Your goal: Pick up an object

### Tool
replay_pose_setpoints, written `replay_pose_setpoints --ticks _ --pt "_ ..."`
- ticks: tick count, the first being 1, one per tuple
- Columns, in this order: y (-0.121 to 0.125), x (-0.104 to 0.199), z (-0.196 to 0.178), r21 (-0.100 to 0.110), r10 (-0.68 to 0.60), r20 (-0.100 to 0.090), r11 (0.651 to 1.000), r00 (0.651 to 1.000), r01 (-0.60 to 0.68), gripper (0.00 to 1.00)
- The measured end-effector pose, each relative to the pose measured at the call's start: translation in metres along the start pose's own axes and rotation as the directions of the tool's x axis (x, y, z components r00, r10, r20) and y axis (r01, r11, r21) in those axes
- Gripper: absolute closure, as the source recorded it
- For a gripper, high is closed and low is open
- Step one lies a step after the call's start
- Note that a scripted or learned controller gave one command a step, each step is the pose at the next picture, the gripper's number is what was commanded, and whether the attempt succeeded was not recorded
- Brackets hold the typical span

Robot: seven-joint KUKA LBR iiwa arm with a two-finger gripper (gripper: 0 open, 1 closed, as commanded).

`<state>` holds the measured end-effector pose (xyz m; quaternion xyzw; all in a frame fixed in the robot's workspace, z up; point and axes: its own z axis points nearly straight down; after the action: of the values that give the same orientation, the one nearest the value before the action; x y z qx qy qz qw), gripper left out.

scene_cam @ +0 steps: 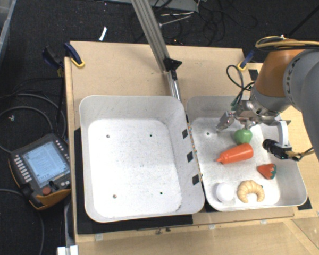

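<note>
My gripper (238, 123) hangs low over the back part of the right bin (293, 195), with its fingers spread open and nothing between them. One fingertip (223, 124) points down to the left. Just in front of the gripper lies a green round object (243, 136), close to the fingers but not held. An orange carrot (235, 154) lies beside it toward the front. A red strawberry-like piece (267, 170), a white egg (224, 192) and a tan croissant (251, 190) lie nearer the front of this bin.
The left bin (90, 110) stands beside the right one, and their rims meet at the middle. A metal pole (151, 28) slants in from the back. A teach pendant (41, 166) lies on the floor at left. Black cables hang from the wrist.
</note>
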<state>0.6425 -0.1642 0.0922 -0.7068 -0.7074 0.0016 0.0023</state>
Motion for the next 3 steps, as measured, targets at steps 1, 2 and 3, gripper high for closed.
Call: replay_pose_setpoints --ticks 1,2,3 --pt "0.002 0.000 -0.014 -0.008 0.000 0.002 1.000 1.000 0.000 1.00" --pt "-0.004 -0.007 -0.065 -0.012 0.002 0.003 1.000 1.000 -0.002 1.00" --pt "-0.002 -0.012 -0.110 -0.012 0.001 0.003 1.000 1.000 -0.001 1.00"
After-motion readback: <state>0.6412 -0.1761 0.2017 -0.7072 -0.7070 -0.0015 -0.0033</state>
